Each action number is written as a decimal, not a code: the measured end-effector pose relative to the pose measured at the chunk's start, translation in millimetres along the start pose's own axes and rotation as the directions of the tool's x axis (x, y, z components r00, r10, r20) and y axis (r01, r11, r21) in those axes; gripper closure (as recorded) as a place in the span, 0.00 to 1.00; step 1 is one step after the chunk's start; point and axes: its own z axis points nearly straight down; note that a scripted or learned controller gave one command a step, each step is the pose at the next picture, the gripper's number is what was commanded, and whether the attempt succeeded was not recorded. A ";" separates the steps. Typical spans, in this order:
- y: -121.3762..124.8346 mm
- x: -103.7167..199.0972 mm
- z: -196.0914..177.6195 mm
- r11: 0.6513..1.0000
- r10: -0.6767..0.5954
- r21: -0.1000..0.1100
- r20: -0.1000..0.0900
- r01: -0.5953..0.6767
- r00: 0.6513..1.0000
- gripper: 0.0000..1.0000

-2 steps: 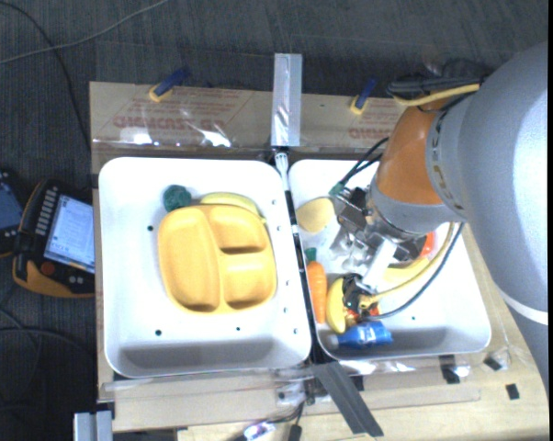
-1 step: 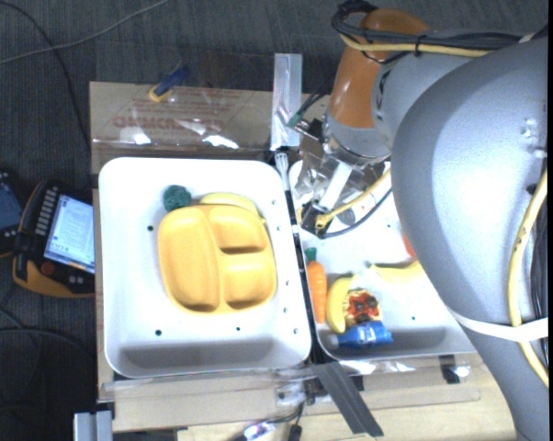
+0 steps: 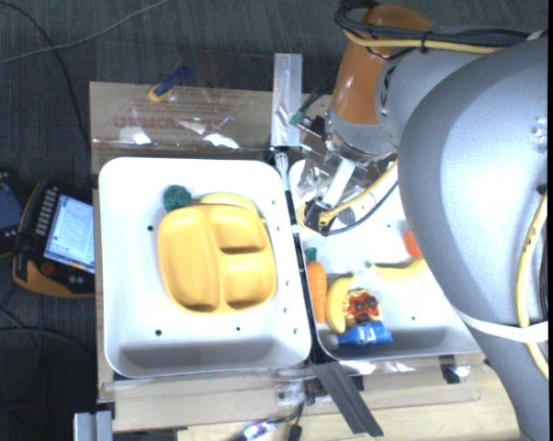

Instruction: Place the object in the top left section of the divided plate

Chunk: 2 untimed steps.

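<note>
A yellow divided plate point(image 3: 217, 254) lies in the left bin point(image 3: 129, 320), with a dark green object point(image 3: 175, 196) touching its upper left edge. My gripper point(image 3: 318, 191) hangs over the upper left corner of the right bin point(image 3: 423, 338), just right of the wall between the bins. In the right bin lie a carrot point(image 3: 317, 288), a banana point(image 3: 398, 268), a small colourful toy point(image 3: 361, 309) and a blue item point(image 3: 364, 337).
The big grey arm point(image 3: 479, 182) covers most of the right bin. A clear plastic bag point(image 3: 185, 113) lies on cardboard behind the left bin. A handheld device point(image 3: 61, 242) sits on the floor at left.
</note>
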 end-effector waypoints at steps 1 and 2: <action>10.5 -24.3 0.9 1.000 -0.007 0.000 -0.007 0.007 1.000 1.00; 5.4 -39.2 17.3 1.000 0.014 0.001 -0.006 -0.014 1.000 1.00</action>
